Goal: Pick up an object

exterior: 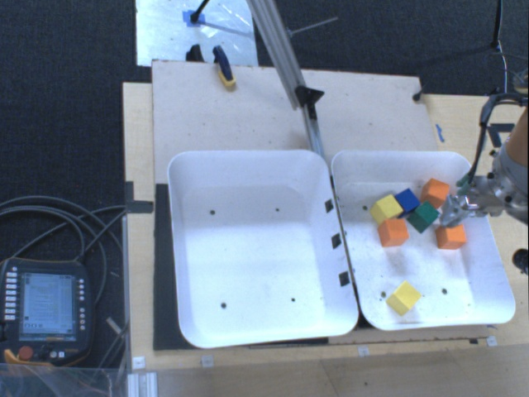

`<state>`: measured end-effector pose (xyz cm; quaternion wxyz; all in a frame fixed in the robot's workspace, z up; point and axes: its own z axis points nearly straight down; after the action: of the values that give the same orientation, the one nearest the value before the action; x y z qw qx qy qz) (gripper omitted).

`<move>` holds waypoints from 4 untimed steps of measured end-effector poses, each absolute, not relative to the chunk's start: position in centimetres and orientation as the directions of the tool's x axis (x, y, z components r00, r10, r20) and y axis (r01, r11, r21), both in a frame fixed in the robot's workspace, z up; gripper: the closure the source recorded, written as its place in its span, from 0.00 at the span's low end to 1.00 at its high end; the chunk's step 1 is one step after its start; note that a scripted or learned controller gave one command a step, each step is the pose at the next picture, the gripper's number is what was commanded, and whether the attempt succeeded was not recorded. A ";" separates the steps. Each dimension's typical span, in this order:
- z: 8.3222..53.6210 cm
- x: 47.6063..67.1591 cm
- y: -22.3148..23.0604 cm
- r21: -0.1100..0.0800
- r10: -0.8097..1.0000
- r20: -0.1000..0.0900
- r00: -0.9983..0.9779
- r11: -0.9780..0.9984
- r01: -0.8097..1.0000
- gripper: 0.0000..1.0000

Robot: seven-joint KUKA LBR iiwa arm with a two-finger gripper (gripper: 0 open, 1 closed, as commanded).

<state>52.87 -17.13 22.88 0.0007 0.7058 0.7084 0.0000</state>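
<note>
My pincer point(456, 212): low over the right bin point(496, 300), grip state — I can't tell.
Nearest: orange cube point(451, 237), just below it; green cube point(424, 217) beside.

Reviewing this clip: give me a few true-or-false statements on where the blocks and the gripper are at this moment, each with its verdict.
1. All the blocks lie in the right bin. True.
2. There are three orange blocks. True: one, another, a third.
3. The blue block lies alone near the bin's front edge. False: it sits in the cluster beside a yellow block; the lone one is another yellow block.
4. The gripper is above the left bin. False: it is over the right bin, next to the green block.
</note>
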 end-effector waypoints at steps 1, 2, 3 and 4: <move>22.2 55.1 -12.5 0.003 1.000 0.001 -0.010 0.010 1.000 1.00; 22.1 57.0 -8.0 0.004 1.000 0.001 -0.011 0.011 1.000 1.00; 21.8 59.7 -3.5 0.005 1.000 0.001 -0.010 0.010 1.000 1.00; 23.7 62.8 0.7 0.007 1.000 0.000 -0.010 0.010 1.000 1.00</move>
<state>62.84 0.71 23.71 0.0021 0.7035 0.7107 0.0025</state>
